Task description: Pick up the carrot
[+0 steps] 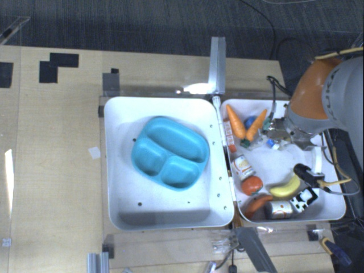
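White plastic bins sit side by side on a pale wooden bench, seen from the fixed overhead camera. The left bin (116, 169) holds a blue divided plate (169, 151), lying slightly askew near its centre. The right bin (335, 206) is crowded: two carrots lean together at its far left corner, one carrot (235, 121) close to the dividing wall and a second carrot (257, 124) angled against it, tips meeting near a small blue object. Nearer the camera lie a small jar (243, 166), a tomato (252, 184), a banana (284, 189) and a can (280, 210). The grey arm with its orange band (310, 92) reaches in from the right, its gripper (274, 131) low in the bin, just beside the second carrot; whether it is spread or closed cannot be told from this angle.
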{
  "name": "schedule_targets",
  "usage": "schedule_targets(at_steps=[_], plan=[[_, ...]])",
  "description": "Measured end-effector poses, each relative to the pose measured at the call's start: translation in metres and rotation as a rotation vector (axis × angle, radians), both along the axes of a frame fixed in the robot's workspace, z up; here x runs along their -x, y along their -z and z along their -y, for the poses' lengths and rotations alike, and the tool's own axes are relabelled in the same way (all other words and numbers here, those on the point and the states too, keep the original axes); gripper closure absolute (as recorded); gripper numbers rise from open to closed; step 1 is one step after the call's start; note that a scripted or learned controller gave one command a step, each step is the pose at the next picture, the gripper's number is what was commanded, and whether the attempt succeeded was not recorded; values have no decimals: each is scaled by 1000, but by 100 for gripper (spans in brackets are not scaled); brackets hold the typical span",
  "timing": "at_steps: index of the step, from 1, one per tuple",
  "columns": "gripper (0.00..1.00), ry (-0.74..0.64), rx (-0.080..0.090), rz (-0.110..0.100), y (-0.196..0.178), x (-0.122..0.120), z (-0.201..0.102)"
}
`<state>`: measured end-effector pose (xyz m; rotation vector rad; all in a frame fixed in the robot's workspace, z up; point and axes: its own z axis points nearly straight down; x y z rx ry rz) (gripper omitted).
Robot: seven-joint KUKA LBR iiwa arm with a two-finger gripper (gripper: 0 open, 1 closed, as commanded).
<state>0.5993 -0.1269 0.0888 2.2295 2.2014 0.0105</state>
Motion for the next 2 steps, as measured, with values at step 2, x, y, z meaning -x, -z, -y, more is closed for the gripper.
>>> schedule_targets(at_steps=[2], plan=[[0, -352, 7, -23, 1, -67, -31]])
